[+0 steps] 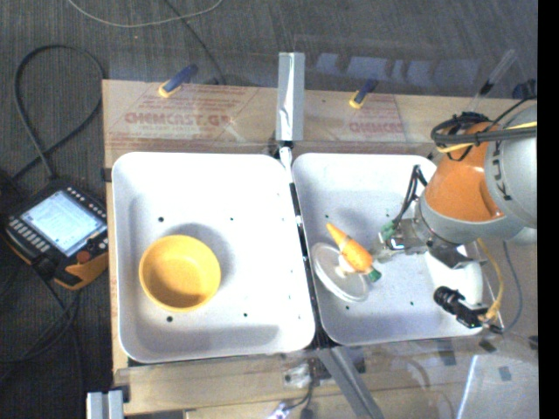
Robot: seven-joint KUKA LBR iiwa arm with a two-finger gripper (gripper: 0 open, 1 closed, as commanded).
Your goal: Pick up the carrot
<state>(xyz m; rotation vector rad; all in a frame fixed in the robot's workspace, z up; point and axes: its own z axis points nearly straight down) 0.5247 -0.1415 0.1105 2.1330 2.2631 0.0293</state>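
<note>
The orange carrot point(349, 250) lies in the right bin point(367, 186), near its left wall, slanting from upper left to lower right. Its green end point(374, 275) points lower right, and it rests on a clear round disc point(336, 278). My gripper point(390, 235) is low in the right bin, just right of the carrot's thick end. It is very close to the carrot, but I cannot make out contact. The grey arm with its orange band point(458, 195) reaches in from the right behind it.
A yellow bowl point(180, 271) sits in the left bin point(210, 177), toward its lower left. The wall between the two bins point(300, 234) runs just left of the carrot. A teach pendant point(57, 225) lies on the floor to the far left.
</note>
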